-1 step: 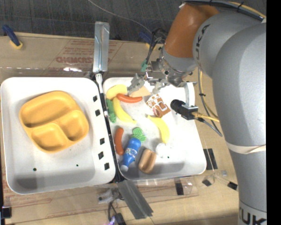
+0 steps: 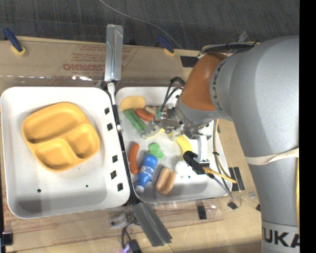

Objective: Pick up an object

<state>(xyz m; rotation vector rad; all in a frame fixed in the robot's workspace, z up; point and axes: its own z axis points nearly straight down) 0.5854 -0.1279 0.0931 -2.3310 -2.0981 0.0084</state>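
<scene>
Two white bins [image 2: 10, 194]: one yellow tray [image 2: 60, 135] left, several toys right under the hand [image 2: 166, 121], grip unclear.

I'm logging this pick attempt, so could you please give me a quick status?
Gripper low in the right bin, beside the hot dog. Nothing seen held. Toys crowd close: green stick, bottle, bun.

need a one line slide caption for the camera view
Grey KUKA arm's hand low in the right white bin among small toy foods and a blue bottle; yellow divided tray in the left white bin.
</scene>
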